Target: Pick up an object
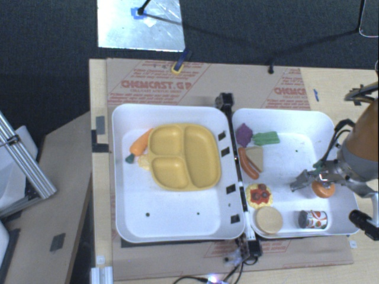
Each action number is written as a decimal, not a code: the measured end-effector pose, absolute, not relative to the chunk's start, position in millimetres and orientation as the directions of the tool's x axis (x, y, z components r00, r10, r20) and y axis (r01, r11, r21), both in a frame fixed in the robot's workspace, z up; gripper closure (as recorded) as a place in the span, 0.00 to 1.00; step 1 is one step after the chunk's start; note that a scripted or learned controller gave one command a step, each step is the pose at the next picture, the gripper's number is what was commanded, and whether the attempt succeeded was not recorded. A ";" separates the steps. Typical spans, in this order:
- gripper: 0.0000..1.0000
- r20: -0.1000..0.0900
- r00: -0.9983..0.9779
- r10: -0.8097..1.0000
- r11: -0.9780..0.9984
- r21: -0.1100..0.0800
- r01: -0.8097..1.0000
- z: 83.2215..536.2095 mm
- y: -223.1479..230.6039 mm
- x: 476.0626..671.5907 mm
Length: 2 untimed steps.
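The gripper [308,179] is hovering at the frame's right, in the right bin [296,144]; its state is unclear. 1 orange round object [324,189] is lying just right of its tip.

Lying up top on dark carpet [47,28], shiny square metal sheet [141,15]; spreading over the pale wooden bench [65,152], brown red-printed cardboard [157,83]; slanting at left, silver aluminium rails [23,164].
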State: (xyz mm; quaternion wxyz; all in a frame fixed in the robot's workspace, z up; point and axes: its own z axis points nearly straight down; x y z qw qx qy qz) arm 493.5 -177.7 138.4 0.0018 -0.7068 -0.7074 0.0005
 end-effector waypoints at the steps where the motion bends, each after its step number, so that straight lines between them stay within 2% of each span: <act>1: 0.00 0.002 -0.002 1.000 0.002 0.001 1.000 88.7 -177.0 494.8; 2: 1.00 -0.009 0.000 1.000 0.000 0.014 1.000 102.9 -180.4 497.2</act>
